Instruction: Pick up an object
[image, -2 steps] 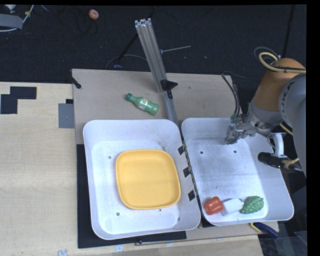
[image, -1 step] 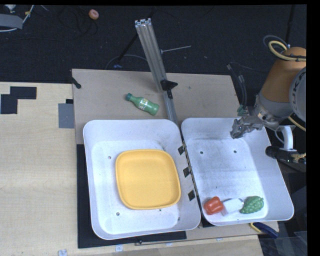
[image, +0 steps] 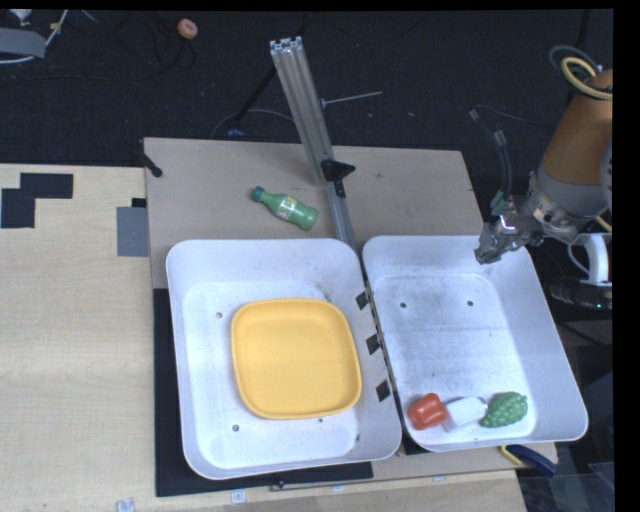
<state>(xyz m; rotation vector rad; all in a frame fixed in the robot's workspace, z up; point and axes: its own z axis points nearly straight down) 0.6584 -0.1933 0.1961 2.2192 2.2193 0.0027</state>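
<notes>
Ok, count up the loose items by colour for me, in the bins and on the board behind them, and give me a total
Yellow: 1, the plate in the left bin.
Red: 1, the pepper-like piece in the right bin.
White: 1, the small block.
Green: 2, the grape bunch and the bottle behind the bins.
Total: 5

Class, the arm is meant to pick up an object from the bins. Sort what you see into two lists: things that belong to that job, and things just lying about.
Belongs to the job:
gripper
red pepper
white block
green grapes
yellow plate
right bin
left bin

Just lying about:
green bottle
metal rail
</notes>
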